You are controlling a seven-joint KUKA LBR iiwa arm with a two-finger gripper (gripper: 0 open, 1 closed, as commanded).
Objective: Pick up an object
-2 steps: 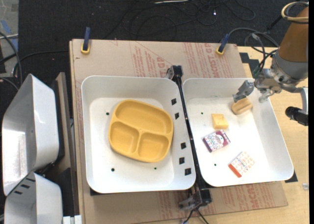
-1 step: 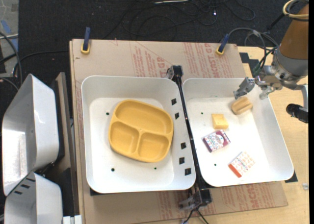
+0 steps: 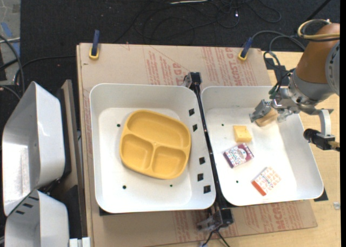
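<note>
Observed from the fixed overhead camera. Landmark: the divider (image 3: 201, 127) between the two white bins on the counter (image 3: 140, 59).

Left of the divider, the left bin (image 3: 102, 186) contains one yellow compartment plate (image 3: 154, 144), lying flat near the bin's middle.

Right of the divider, the right bin (image 3: 303, 148) contains three loose items. A yellow block (image 3: 243, 133) lies nearest the divider's upper half. A purple packet (image 3: 238, 155) lies just below that block, close to the divider. A red-and-white packet (image 3: 266, 180) lies farther from the divider, toward the bin's lower right.

The arm (image 3: 316, 59) enters from the right, far side from the divider. Its pincer (image 3: 263, 115) sits low over the right bin's upper area, above the yellow block. A tan object (image 3: 267, 120) appears at the pincer tips; whether it is clamped cannot be confirmed. Pincer opening: cannot tell.
</note>
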